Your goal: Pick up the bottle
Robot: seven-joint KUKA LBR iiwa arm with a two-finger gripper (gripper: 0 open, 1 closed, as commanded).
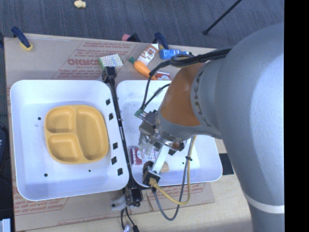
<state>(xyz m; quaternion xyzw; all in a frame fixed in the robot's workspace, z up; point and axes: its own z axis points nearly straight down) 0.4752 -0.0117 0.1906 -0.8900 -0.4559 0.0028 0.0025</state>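
Nearest the camera, a tangle of black cable (129, 199) lies on the cardboard sheet (34, 204), just in front of the near left corner of the right bin (207, 161). Inside that bin, close to the same corner, a small red and white packet (141, 154) lies flat on the white floor, with a small tan thing (165, 167) near it. The gripper (147, 140) hangs just above the packet, pointing down into the right bin; whether it is open or closed cannot be told from this angle. Behind it the grey arm (251, 105) and its orange band (181, 100) cover most of the middle and right side of the right bin. The left bin (24, 178) stands edge to edge with the right bin and holds a yellow divided plate (77, 132) in its middle. Past the far rim of the right bin, a red and white thing (162, 75) rests on the cardboard against the rim. Just beyond the far left corner lies the bottle (146, 57), on its side, white-labelled with an orange end, outside the right bin and well apart from the gripper. A blue thing (170, 53) lies just beside it, and a green checked block (110, 61) is near it on the other side. Farther off, a blue clamp (21, 37) grips the cardboard's far edge, and a yellow scrap (79, 4) lies on the dark carpet.
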